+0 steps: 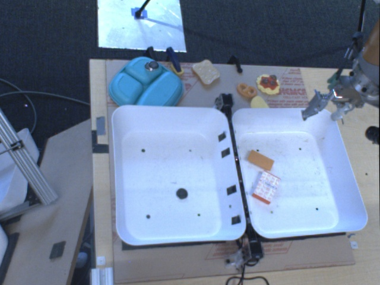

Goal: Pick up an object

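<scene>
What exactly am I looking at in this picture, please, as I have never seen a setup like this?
This is one photo from a camera fixed above a workbench, looking down at a slant. Two shallow white bins sit side by side: the left bin and the right bin. The machine entering at the right edge is a robot arm, and its tool hangs over the right bin's far right corner. The tool's two fingers are spread apart with nothing between them. In the right bin lie an orange block and, just nearer the camera, a small red and white packet. The left bin holds a small dark round piece. Behind the bins sit a blue divided tray and toy foods, including a slice of toast.
</scene>
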